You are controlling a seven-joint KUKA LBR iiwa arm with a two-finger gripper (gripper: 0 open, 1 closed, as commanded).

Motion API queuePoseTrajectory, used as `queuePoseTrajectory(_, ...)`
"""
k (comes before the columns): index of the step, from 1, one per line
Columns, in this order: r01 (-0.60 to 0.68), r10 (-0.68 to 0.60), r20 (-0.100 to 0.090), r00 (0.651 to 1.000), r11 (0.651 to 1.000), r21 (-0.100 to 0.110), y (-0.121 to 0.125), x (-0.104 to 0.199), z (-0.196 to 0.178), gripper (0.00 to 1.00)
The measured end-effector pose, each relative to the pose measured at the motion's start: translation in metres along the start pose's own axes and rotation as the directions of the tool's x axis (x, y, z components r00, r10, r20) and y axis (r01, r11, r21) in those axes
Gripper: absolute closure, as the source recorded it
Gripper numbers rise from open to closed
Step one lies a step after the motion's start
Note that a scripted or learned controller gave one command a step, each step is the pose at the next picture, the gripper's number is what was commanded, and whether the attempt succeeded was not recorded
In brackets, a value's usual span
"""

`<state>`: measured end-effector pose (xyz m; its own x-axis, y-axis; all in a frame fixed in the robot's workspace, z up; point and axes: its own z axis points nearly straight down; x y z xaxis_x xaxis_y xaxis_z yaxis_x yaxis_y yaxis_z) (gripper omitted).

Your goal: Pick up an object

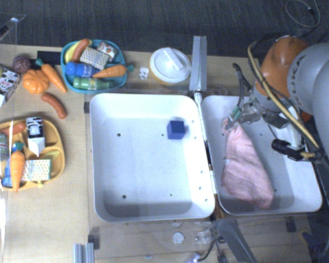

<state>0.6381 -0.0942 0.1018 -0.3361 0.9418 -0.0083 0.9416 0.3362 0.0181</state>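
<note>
Camera view. Bench (71, 212), wooden, bearing two white bins side by side. Left bin (148, 201): one blue cube (176, 129), near its far right corner. Right bin (301, 199): one pink cloth (245, 171), lying along its left wall, top end drawn up to the pincer (237, 116). Pincer: at the bin's far left corner, touching the cloth's top; clenched or released, cannot tell. Arm (312, 70): grey, orange band, over the bin's right side. Bench's left edge: toy food in a blue bowl (93, 64) and a yellow tray (55, 147).
</note>
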Motion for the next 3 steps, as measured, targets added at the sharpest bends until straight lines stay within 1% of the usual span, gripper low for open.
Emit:
queuePoseTrajectory(1, 0.295, -0.295, -0.005, 0.956, 0.955, 0.006, 0.002, -0.031, 0.012, 1.00)
queuePoseTrajectory(2, 0.420, -0.420, -0.004, 0.908, 0.908, 0.004, 0.014, -0.018, 0.012, 1.00)
queuePoseTrajectory(3, 0.321, -0.321, -0.009, 0.947, 0.947, 0.008, -0.016, 0.024, -0.098, 1.00)
